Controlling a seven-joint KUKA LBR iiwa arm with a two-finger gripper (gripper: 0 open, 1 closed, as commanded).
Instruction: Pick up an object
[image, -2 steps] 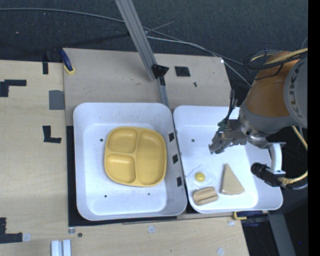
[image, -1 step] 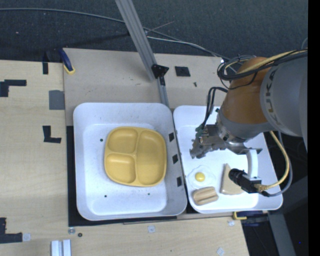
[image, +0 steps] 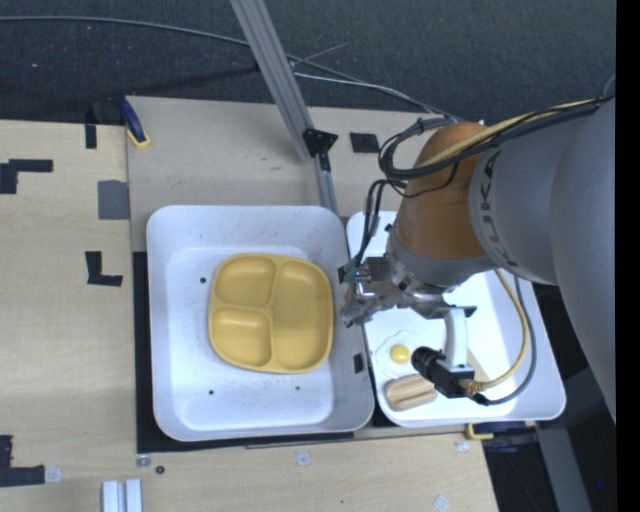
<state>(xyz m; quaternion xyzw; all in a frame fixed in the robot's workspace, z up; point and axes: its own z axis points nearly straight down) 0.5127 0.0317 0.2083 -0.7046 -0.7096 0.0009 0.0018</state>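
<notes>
Far left: bare wooden bench (image: 60, 330) with black tape marks. A blue-and-yellow clamp (image: 134, 122) sits at the bench's upper left corner.

Left bin (image: 170, 300): holds a yellow divided plate (image: 271, 312), three compartments, lying flat near the bin's centre, slightly toward the right wall. Nothing on it.

A grey metal strut (image: 285, 85) runs diagonally from the top edge down to the gap between the bins.

Right bin (image: 540, 400): mostly covered by the arm (image: 520, 190), grey body with orange band, which hangs over the bin's upper part. The wrist hardware sits at the bin's left wall, near the divider between bins. The gripper (image: 365, 295) is down there just above that wall; its state cannot be told, the parts are too small and cluttered.

Below the wrist, in the bin's lower left: a small yellow round object (image: 400, 353), and just below it a tan block-shaped object (image: 411, 391) lying flat. A black cable fitting (image: 438, 368) on the arm sits just right of both, close to the tan one. Neither object is between the fingers.
</notes>
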